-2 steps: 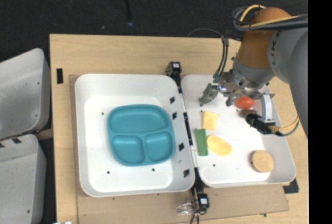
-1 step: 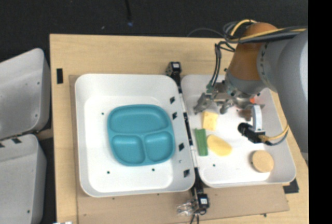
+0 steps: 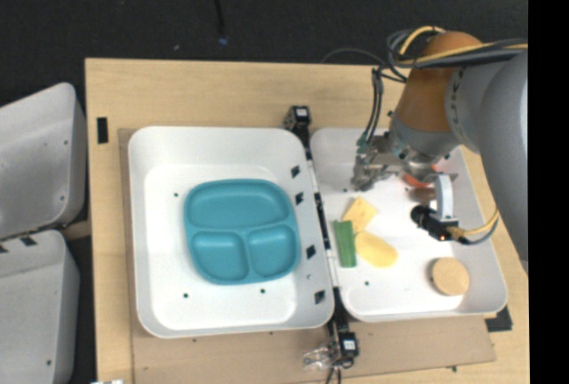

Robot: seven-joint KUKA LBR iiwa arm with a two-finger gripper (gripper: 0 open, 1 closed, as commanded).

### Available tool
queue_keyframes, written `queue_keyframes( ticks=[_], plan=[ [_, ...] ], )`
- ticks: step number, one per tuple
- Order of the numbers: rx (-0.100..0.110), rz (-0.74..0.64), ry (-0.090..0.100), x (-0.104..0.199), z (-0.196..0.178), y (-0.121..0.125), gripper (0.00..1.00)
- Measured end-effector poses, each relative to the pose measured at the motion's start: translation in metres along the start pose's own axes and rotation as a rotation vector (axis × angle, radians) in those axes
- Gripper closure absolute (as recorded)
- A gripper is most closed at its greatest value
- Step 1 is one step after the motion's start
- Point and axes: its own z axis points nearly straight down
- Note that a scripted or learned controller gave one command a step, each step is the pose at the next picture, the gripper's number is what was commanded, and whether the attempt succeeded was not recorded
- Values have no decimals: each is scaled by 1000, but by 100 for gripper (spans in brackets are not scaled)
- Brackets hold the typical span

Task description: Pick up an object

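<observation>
The pincer [image 3: 366, 175] hangs low in the right bin [image 3: 480, 307] — just above a yellow wedge [image 3: 360, 212]; whether it is spread or pressed together, I cannot tell.

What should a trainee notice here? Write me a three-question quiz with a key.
1. True or false: the teal divided tray lies in the right bin.
2. Which object lies nearest the divider between the bins: A) green block, B) round tan disc, C) yellow piece?
3. Fill in: the gripper sits over the ____ bin.

Key: 1 false, it is in the left bin. 2 A. 3 right.
</observation>
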Motion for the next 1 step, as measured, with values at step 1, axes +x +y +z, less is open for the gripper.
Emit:
queue_keyframes(
  ticks=[1],
  plan=[
    [-2,-2,0,-6,-45,2,100]
  ],
)
